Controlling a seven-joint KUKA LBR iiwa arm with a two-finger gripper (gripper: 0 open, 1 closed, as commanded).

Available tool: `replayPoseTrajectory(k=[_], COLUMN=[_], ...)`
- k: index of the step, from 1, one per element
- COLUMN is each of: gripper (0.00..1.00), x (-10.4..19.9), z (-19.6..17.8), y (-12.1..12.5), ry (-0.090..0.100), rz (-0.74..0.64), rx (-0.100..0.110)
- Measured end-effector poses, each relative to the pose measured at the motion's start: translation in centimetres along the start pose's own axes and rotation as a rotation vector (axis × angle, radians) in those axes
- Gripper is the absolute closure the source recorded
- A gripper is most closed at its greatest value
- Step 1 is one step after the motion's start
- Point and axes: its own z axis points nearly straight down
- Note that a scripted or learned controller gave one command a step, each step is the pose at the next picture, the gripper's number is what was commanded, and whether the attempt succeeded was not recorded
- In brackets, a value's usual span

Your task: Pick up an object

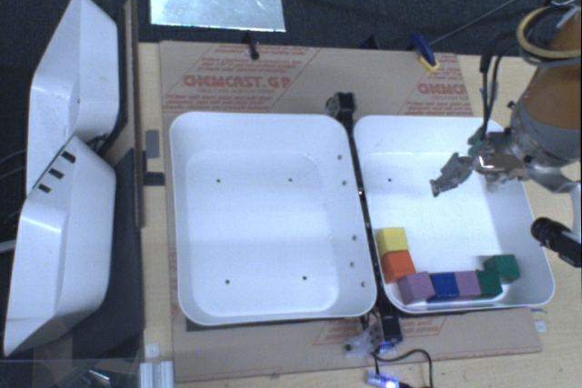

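Where blocks [446, 279] lie, gripper [447, 181] above.

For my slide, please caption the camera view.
Gripper above right bin, away from the blocks along its near edge.

Coloured blocks [446, 279] — yellow, orange, purple, blue, green — clustered along right bin's near wall.

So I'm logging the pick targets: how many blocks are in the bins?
6, all in the right bin, near corner: yellow, orange, purple, blue, a second purple, green. More may hide behind them.
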Motion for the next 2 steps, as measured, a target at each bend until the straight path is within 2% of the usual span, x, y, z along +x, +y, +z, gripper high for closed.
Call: replayPoseTrajectory(k=[1, 2], gripper=[0.00, 1.00], x=[-2.9, -2.8], z=[8.9, 7.4], y=[4.2, 4.3], ry=[0.000, 0.000], rz=[-0.062, -0.064], rx=[0.007, -0.001])
